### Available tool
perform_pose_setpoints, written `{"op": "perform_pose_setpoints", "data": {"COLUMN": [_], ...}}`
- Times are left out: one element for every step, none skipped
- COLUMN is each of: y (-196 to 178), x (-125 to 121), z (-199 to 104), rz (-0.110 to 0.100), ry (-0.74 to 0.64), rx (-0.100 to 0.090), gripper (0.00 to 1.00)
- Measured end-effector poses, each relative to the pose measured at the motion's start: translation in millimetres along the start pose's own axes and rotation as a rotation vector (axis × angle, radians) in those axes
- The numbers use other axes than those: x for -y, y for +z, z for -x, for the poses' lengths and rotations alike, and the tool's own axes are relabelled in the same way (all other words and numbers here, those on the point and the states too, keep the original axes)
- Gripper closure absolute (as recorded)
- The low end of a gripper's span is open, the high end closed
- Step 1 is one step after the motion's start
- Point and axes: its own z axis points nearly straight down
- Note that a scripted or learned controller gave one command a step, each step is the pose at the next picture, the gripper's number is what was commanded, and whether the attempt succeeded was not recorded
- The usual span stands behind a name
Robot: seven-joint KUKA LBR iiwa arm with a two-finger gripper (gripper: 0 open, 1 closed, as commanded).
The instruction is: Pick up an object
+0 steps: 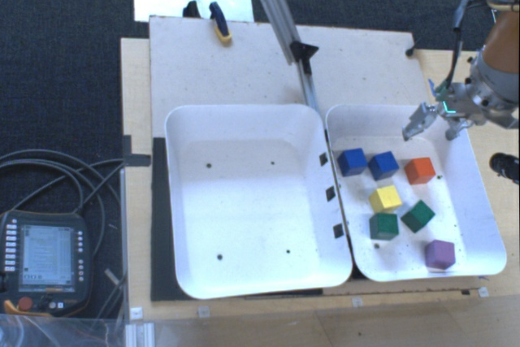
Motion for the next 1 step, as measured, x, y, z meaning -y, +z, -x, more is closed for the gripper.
{"op": "perform_pose_setpoints", "data": {"y": [43.0], "x": [3.6], "z": [-5.0], "rz": [-0.004], "ry": [0.001], "rx": [-0.001], "gripper": [0.00]}}
